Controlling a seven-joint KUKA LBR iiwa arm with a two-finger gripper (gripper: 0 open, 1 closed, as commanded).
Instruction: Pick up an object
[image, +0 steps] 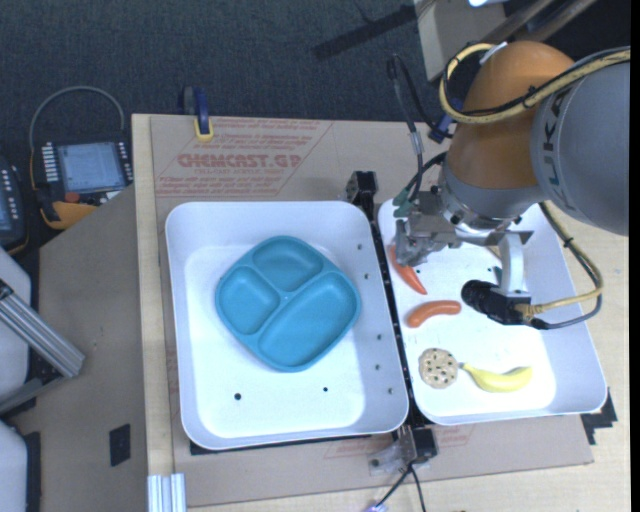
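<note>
Left of your pincer (412, 250), a blue plate (288, 302) fills the left bin (190, 300). The pincer hangs over a carrot (408, 277); whether it grips, you cannot tell. Below-right lie a sausage (432, 313), cookie (438, 367) and banana (498, 377).

Divided plate (288, 302): smooth blue plastic, slight sheen. Bins (190, 330): smooth white plastic, matt. Surface (250, 160): brown cardboard-like sheet, matt. Arm casing (515, 100): glossy orange.

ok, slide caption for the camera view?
Hand over a carrot in the right bin; blue plate in the left.
</note>
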